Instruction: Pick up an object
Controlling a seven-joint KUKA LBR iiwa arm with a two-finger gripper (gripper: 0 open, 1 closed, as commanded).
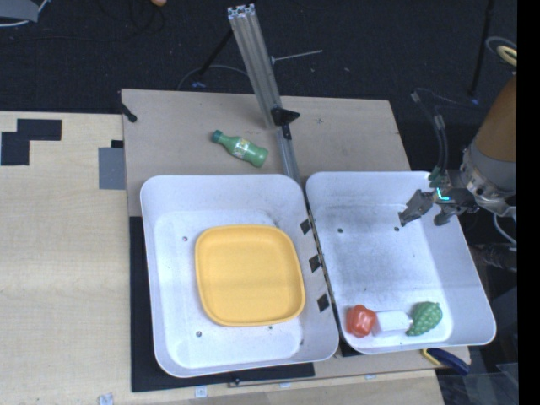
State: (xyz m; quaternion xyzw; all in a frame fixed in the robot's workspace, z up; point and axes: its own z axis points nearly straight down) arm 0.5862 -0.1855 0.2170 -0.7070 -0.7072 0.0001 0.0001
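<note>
- Camera view: the hand [426, 208] hangs over the right bin [380, 226] at about 2 o'clock, with its fingers apart and nothing between them.
- The tomato [361, 320], a white piece [392, 321] and a green piece [424, 317] lie at 5 o'clock in that bin, well apart from the hand.
- A yellow plate [249, 273] lies in the left bin [164, 226].
- Judgement: nothing is picked yet; reach, grasp and lift all remain.

We counted two white bins [169, 344], one yellow plate [249, 274], one green bottle [240, 148], one red item [361, 320], one white item [392, 321], one green item [425, 317].
</note>
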